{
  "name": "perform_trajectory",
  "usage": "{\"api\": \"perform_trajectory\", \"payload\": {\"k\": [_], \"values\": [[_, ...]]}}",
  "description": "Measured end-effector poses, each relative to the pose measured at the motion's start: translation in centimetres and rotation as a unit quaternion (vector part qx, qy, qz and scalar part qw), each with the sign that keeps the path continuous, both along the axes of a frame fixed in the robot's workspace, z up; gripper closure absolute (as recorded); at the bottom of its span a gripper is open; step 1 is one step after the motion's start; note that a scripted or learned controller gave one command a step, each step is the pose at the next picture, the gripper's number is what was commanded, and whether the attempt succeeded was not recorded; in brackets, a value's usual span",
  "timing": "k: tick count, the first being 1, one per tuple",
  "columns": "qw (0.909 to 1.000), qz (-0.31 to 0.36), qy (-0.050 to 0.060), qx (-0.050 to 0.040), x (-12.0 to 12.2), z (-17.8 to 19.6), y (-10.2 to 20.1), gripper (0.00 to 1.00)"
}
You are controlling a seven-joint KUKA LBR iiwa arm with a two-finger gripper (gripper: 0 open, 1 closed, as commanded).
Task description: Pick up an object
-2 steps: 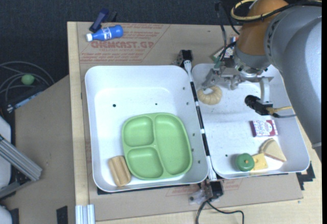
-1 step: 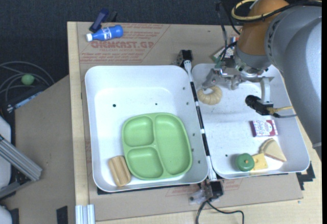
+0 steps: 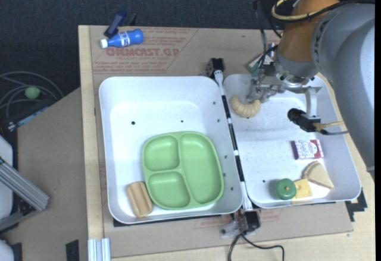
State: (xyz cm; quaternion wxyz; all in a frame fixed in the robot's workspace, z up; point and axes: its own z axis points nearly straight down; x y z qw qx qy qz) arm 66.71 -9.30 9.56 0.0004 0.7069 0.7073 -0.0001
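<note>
My gripper (image 3: 259,92) hangs low over the far left corner of the right bin (image 3: 268,135). Just below and left of it lies a pale tan croissant-shaped piece (image 3: 246,107), close to the gripper's tip; whether they touch is unclear. Further toward the front of this bin sit a small red and white box (image 3: 306,148), a green round thing (image 3: 284,188), a yellow block (image 3: 302,189) and a tan wedge (image 3: 318,175).
The left bin (image 3: 119,105) holds a green divided plate (image 3: 181,169) and a tan ridged block (image 3: 139,198) at its front left. A blue and white bottle (image 3: 122,38) lies on the bench behind the bins. The bulky grey arm (image 3: 345,63) covers the right bin's far right.
</note>
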Motion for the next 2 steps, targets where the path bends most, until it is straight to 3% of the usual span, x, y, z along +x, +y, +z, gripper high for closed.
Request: {"api": "perform_trajectory", "payload": {"k": [1, 2], "values": [[1.0000, 0.000, -0.001, 0.0006, -4.1, 9.1, 3.8, 1.00], [1.0000, 0.000, 0.001, 0.0010, -8.5, 13.9, 8.2, 1.00]]}}
